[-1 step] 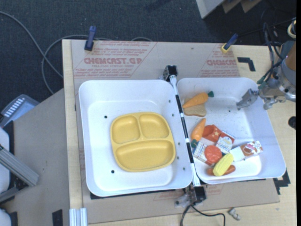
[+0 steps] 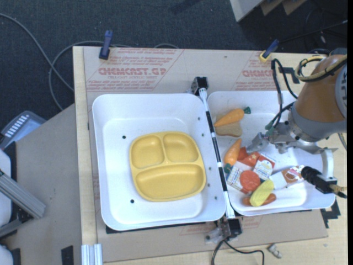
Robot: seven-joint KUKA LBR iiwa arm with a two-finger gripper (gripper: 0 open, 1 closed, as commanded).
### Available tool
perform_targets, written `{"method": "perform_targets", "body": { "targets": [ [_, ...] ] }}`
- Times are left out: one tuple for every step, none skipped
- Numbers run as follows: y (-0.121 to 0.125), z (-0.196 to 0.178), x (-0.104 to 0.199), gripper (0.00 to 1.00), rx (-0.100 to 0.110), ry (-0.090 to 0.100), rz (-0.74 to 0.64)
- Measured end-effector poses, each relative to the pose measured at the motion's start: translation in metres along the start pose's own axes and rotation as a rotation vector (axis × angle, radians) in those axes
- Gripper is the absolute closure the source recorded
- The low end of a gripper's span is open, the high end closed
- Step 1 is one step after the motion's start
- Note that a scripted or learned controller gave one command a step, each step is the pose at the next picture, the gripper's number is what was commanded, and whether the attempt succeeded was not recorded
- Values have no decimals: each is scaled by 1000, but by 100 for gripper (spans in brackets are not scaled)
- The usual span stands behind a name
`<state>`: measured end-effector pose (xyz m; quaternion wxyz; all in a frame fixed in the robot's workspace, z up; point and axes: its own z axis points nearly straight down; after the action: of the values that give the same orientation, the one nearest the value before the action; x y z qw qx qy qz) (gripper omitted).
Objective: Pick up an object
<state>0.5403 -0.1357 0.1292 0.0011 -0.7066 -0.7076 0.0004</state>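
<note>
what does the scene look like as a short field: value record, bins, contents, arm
left bin: holds a yellow divided tray with three compartments
right bin: holds a pile of toy food
carrot: orange with green tip, at the far side of the right bin
corn: yellow, at the near side of the pile
arm: reaches in from the right, above the right bin
gripper: low over the right bin, beside the pile
task state: nothing seen lifted

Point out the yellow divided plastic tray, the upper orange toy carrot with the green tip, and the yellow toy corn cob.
Yellow divided plastic tray (image 2: 165, 165), camera view: its central divider.
Orange toy carrot with green tip (image 2: 230, 116), camera view: mid-body.
Yellow toy corn cob (image 2: 261, 193), camera view: middle of cob.
</note>
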Motion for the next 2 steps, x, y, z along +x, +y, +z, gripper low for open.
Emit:
{"method": "perform_targets", "body": {
  "targets": [
    [19, 45, 30, 0, -3, -2, 1],
    [20, 35, 30, 100, -5, -2, 2]
  ]
}}
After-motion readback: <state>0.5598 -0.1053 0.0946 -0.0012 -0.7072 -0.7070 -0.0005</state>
